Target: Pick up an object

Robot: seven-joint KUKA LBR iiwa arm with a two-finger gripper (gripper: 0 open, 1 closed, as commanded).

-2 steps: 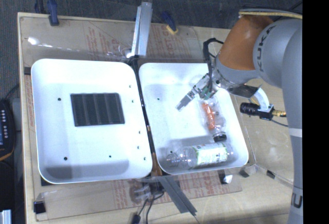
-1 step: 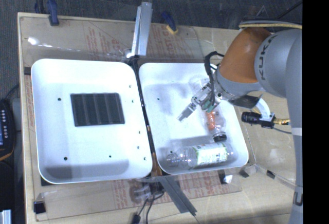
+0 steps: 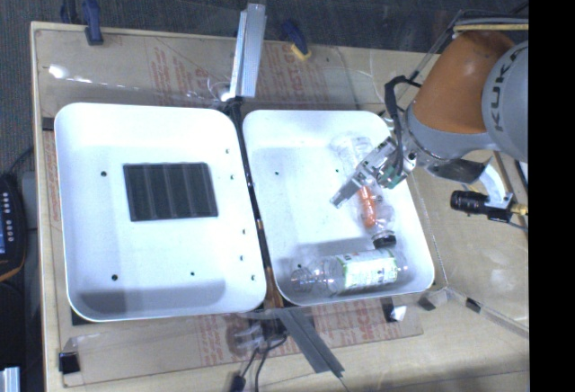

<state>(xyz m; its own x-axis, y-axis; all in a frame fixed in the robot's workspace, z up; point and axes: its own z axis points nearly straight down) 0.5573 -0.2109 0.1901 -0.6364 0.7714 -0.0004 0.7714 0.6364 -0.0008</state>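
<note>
Over the right-hand bin (image 3: 409,201), the hand (image 3: 352,186) hangs low above the white floor, reaching in from the right on the grey arm (image 3: 503,102) with its orange band (image 3: 454,84). Its two fingers (image 3: 344,195) point down and to the left, their tips close together; whether anything sits between them cannot be told from this slant, and how far they are parted cannot be told either. Just beside the tips, to the lower right, lies a small clear bottle with an orange label (image 3: 369,206), stretched roughly up and down the bin, its black cap (image 3: 384,240) at the near end. A crumpled piece of clear plastic (image 3: 350,147) lies above the hand, near the bin's far wall. Along the near wall a larger clear plastic bottle (image 3: 350,273) lies on its side, with a pale green and white label around its middle and its neck pointing left.

Left of this, the second bin (image 3: 81,147) touches the first along a dark seam. On its floor lies a flat dark ribbed rectangle (image 3: 170,191), well apart from the walls. Both bins rest on a pale tabletop (image 3: 485,291) with faint red print. Blue clamps (image 3: 92,20) grip its far edge, and a grey metal bar (image 3: 246,49) rises from the seam between the bins.
</note>
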